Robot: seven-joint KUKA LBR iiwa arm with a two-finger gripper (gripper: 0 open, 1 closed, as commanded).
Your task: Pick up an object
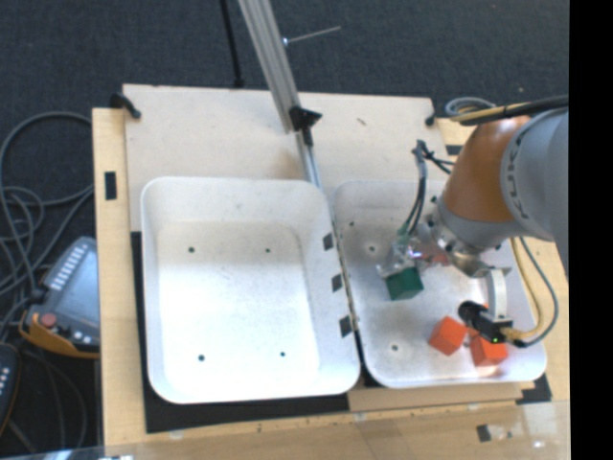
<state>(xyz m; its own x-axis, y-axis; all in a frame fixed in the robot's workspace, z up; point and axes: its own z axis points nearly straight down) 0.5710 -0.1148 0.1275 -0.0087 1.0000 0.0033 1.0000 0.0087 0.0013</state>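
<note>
Directly below end effector (410, 257) — green block (404, 284), touching, right bin (383, 353).

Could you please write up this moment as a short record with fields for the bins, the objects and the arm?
left bin: white, shallow
right bin: white, shallow, holds all three blocks
green block: mid bin, right under the hand
orange blocks: one near the front, another to its right
arm: reaches in from the right, over the right bin
grasp: cannot tell
</note>
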